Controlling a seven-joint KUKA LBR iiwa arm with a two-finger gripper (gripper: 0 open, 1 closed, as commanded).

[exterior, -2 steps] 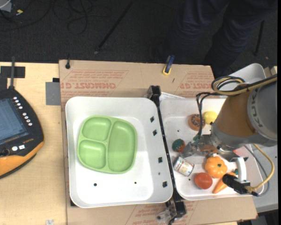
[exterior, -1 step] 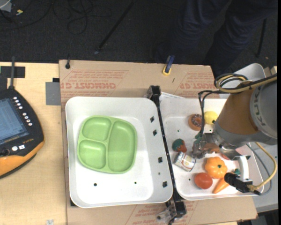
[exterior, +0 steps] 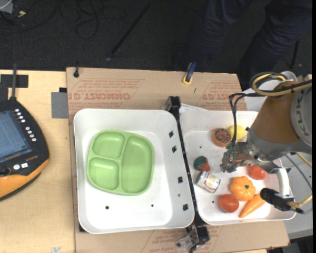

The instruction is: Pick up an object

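Orange-and-grey pendant (exterior: pixel 10 152) at far left on the bench (exterior: pixel 42 88). Cardboard sheet (exterior: pixel 126 88) under both bins, red print upside down, not legible. Left bin (exterior: pixel 126 215): one green three-section plate (exterior: pixel 121 161). Right bin (exterior: pixel 210 215): one brown disc (exterior: pixel 220 136), one yellow piece (exterior: pixel 238 133), one green-topped toy (exterior: pixel 202 163), one small packet (exterior: pixel 207 182), two tomatoes (exterior: pixel 228 203), one pumpkin (exterior: pixel 243 188), one carrot (exterior: pixel 252 206). Jaws (exterior: pixel 230 161) low between disc and pumpkin; cannot tell whether spread or pressed together.

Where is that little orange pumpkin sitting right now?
The pumpkin lies in the right bin, near its front edge, between a red tomato and a carrot.
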